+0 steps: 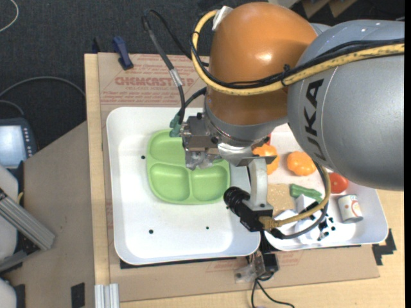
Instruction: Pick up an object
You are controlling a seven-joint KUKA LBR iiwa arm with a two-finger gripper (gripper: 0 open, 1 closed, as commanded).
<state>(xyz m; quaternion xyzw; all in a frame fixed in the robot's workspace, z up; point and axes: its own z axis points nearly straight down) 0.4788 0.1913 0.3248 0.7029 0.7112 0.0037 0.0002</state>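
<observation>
Green divided plate [180, 175] lies in the left bin [128, 191] beneath the claw [200, 154], whose grip I cannot tell, so nothing looks lifted yet.

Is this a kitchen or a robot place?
Probably a robot lab, not a kitchen. A big grey and orange arm reaches over two white bins on a cardboard-topped bench, with toy food like a green divided plate and loose cables around.

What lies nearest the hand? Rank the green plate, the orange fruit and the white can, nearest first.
1. Green plate, in the left bin, just under the hand.
2. Orange fruit, in the right bin.
3. White can, right bin's right side.
</observation>
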